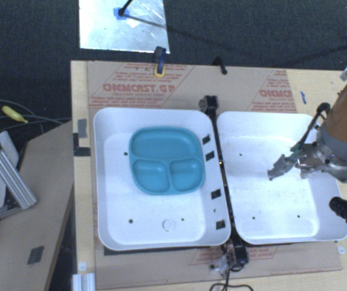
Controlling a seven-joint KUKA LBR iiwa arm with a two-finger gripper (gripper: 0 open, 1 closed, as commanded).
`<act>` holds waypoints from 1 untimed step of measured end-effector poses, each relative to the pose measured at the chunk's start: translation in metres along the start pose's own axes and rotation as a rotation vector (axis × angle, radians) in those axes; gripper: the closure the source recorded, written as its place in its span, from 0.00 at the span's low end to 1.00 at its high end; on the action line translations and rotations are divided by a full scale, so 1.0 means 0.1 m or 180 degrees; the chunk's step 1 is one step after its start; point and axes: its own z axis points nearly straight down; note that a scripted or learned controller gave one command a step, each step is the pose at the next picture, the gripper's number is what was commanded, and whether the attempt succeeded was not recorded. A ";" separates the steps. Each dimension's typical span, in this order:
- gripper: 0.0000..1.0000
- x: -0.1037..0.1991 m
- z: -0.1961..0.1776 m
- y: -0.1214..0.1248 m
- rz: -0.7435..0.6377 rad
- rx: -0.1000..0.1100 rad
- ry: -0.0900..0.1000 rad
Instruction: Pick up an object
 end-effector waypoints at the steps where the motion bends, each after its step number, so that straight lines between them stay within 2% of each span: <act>1: 0.00 0.90 0.17 0.40 -0.0027 -0.0007 0.0006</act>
